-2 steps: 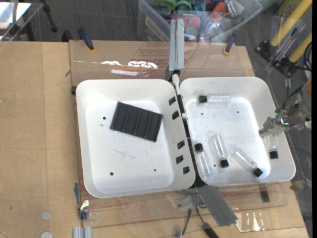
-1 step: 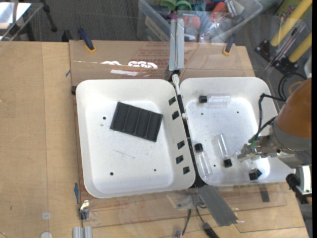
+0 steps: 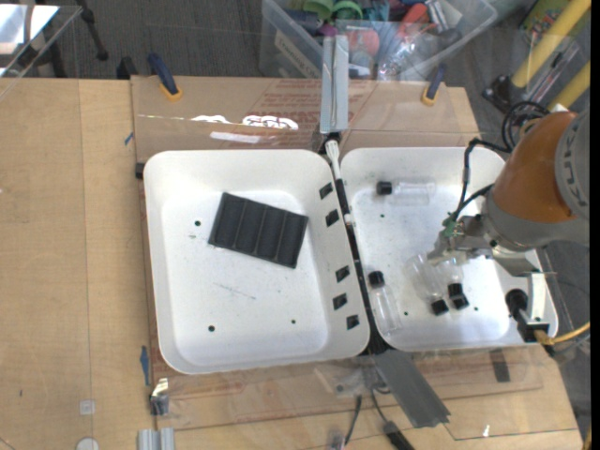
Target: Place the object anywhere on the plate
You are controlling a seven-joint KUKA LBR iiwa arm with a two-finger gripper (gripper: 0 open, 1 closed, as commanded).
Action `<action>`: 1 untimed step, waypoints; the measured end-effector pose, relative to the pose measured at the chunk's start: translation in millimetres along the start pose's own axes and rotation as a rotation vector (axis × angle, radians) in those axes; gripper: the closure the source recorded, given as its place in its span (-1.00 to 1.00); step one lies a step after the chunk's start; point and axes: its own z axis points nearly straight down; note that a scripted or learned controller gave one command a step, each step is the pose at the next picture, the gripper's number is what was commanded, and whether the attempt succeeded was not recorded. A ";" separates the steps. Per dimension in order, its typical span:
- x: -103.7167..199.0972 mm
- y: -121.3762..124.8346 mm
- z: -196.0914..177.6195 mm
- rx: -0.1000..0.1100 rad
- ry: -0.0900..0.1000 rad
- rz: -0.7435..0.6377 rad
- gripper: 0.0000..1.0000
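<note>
On the light wooden table (image 3: 66,251) sit two shallow white bins side by side. In the left white bin (image 3: 169,326) a dark grey, ribbed rectangular plate (image 3: 258,230) lies flat in the upper middle of the floor, turned a little off square. The right white bin (image 3: 412,331) holds several small pieces: a clear plastic tube with a black cap (image 3: 405,189) near its upper edge, a second clear tube with a black end (image 3: 382,300) along its left wall, and two small black blocks (image 3: 448,299) low in the middle. The pincer (image 3: 448,251) of the grey arm with the orange band (image 3: 539,190) hangs over this right bin, just above those blocks and well apart from the plate; whether it is clenched or released cannot be told.
</note>
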 end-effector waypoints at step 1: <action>28.2 59.5 2.7 -0.003 0.000 0.140 1.00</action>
